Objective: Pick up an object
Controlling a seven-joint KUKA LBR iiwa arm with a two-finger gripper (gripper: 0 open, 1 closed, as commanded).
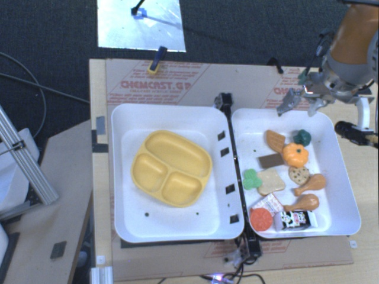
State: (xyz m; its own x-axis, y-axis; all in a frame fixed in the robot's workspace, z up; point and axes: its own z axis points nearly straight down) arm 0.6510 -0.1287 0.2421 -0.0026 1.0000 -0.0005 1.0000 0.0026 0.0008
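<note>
My gripper (pixel 303 104) hangs over the far edge of the right bin (pixel 343 176), open, nothing between its two fingers. Below it in that bin lie toy foods: an orange pumpkin (pixel 295 155), a dark green broccoli piece (pixel 302 137), a tan bread roll (pixel 275 141), a brown chocolate bar (pixel 270 160), a cookie (pixel 299 175), a slice of toast (pixel 271 182), a green leafy piece (pixel 251 179), two drumsticks (pixel 310 184) (pixel 304 203), a red tomato slice (pixel 261 219), a small white packet (pixel 271 203) and a black-and-white carton (pixel 294 219).
The left bin (pixel 127 218) holds a yellow compartment plate (pixel 172 168). A black divider with clips (pixel 232 164) runs between the bins. A shiny metal sheet (pixel 141 16) lies on the dark floor behind the bench. An aluminium frame bar (pixel 23 155) stands at left.
</note>
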